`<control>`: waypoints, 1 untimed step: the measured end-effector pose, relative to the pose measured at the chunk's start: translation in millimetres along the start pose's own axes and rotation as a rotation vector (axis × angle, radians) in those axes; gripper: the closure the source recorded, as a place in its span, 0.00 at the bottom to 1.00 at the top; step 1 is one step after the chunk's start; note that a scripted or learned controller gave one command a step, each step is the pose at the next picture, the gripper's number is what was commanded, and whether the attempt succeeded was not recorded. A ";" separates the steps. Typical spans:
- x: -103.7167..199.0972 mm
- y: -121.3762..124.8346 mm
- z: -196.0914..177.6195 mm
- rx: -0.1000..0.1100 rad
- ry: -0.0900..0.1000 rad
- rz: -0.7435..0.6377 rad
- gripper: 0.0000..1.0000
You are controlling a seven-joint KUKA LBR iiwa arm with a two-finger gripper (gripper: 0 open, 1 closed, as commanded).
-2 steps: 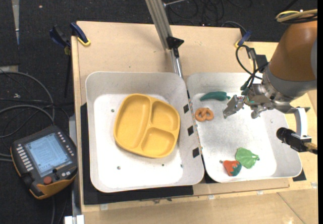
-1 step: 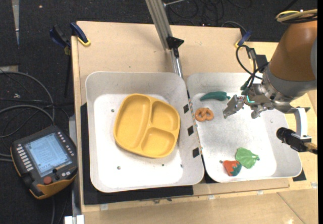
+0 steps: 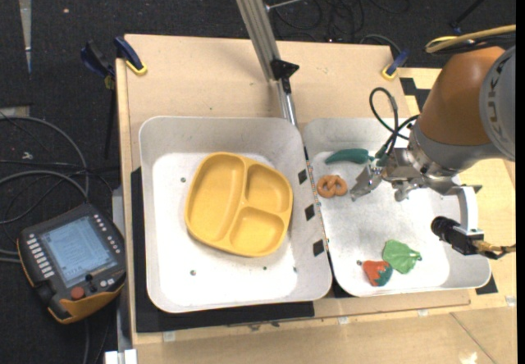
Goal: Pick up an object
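Gripper (image 3: 367,179) sits low over the right bin (image 3: 435,272), pointing toward its left side; finger spread can't be made out from this angle, nothing visibly held between them. Just left of the gripper tip, a small brown pretzel (image 3: 332,185) lies on the bin floor, close but apparently not touching. Above the pretzel, a dark green curved piece (image 3: 349,156), pepper-like, lies near the bin's upper left. Lower in the same bin, a light green leafy toy (image 3: 401,256) sits beside and touching an orange-red item (image 3: 376,272) with a bit of teal on it. Black cable (image 3: 382,112) loops up from the wrist area. Arm (image 3: 463,112) comes in from the right, orange band prominent, grey housing below it, a black fitting (image 3: 453,234) hanging over the bin's right edge. Left bin (image 3: 164,190) holds a yellow divided plate (image 3: 239,204) with three compartments, roughly centred, slightly tilted in plan. Both bins rest on a tan bench (image 3: 205,75). Metal pole (image 3: 258,18) slants across the top to the seam between the bins. Teach pendant (image 3: 72,260) on the floor at the lower left.
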State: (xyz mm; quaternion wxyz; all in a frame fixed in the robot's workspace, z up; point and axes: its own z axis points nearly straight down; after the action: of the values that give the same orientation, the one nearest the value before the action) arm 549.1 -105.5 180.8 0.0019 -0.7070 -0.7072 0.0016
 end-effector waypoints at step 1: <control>-3.0 -8.6 47.8 0.001 0.000 0.002 0.00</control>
State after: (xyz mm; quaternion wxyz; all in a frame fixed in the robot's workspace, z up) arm 540.3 -108.4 133.0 0.0023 -0.7076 -0.7066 0.0019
